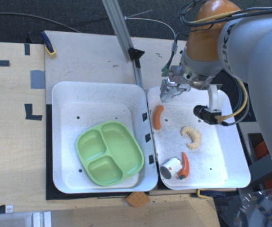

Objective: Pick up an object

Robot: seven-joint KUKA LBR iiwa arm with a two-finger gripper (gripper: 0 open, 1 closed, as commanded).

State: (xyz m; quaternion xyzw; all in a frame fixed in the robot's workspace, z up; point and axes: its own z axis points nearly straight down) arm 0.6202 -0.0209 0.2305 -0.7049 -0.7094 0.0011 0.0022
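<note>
A grey KUKA arm (pixel 249 46) with an orange band reaches in from the right over the right-hand bin (pixel 235 174), its gripper (pixel 170 94) hanging above the bin's far-left corner. Whether the tool is clenched or released cannot be told from this angle, and nothing is seen held in it.

Just in front of the gripper, near the bin's left wall, lies an orange sausage-shaped toy (pixel 157 117), its long axis running from the far side toward the near side, almost parallel to that wall. Toward the middle of the bin rests a pale curved piece (pixel 192 136) like a croissant, its arc opening to the left. At the near-left corner sit a small white cylinder (pixel 171 167), tipped on its side, and beside it a red-orange carrot-like toy (pixel 185 165), standing nearly along the far-near line with its tip pointing away.

The left-hand bin (pixel 65 98) holds a green divided plate (pixel 109 152) in its near half. Both bins sit on a pale board; light wooden worktop (pixel 8 126) with grey tape marks stretches to the left. A metal post (pixel 119 22) slants across the far side, and a brown waffle-like piece (pixel 137 199) lies outside the bins at the near edge.
</note>
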